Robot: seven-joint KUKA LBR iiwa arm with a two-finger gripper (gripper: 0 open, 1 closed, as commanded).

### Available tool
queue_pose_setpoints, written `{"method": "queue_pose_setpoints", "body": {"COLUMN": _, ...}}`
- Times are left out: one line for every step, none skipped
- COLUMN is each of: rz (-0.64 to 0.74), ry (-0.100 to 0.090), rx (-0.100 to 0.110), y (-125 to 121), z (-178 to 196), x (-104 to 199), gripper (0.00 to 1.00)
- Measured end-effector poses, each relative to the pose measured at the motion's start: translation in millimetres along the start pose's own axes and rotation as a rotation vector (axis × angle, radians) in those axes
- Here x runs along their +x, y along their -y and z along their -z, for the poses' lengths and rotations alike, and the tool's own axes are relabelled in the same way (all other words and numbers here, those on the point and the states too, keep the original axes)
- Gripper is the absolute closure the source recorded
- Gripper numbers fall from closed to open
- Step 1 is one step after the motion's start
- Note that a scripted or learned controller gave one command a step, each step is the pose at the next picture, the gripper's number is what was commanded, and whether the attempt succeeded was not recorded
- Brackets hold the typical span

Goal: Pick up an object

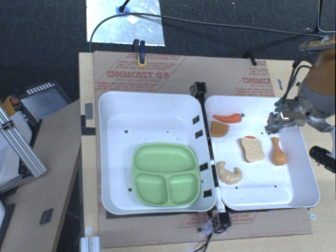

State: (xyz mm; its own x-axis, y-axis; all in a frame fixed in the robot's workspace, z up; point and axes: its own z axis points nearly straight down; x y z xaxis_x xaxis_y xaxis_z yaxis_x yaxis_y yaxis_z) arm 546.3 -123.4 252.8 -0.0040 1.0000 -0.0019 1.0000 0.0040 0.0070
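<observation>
The right white bin [294, 196] holds a red-orange chili or carrot [228, 118] at its back, a round tan piece [219, 129] below that, a slice of toast [253, 149] in the middle, a chicken drumstick [277, 151] to its right and a croissant [229, 173] near the front left. My gripper [274, 125] hangs over the bin's right side, just above and behind the drumstick, with nothing visibly held. Its fingers are too small and dark to read.
The left white bin [113, 140] contains a green three-compartment plate [166, 174]. A black clip [199, 89] joins the bins at the back. The grey and orange arm [320, 88] fills the right edge. A side table with equipment [31, 125] stands at left.
</observation>
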Motion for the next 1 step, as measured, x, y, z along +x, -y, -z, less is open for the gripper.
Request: {"method": "queue_pose_setpoints", "body": {"rz": 0.005, "ry": -0.003, "rx": 0.005, "y": -14.3, "z": -13.6, "x": 50.5, "gripper": 1.00}}
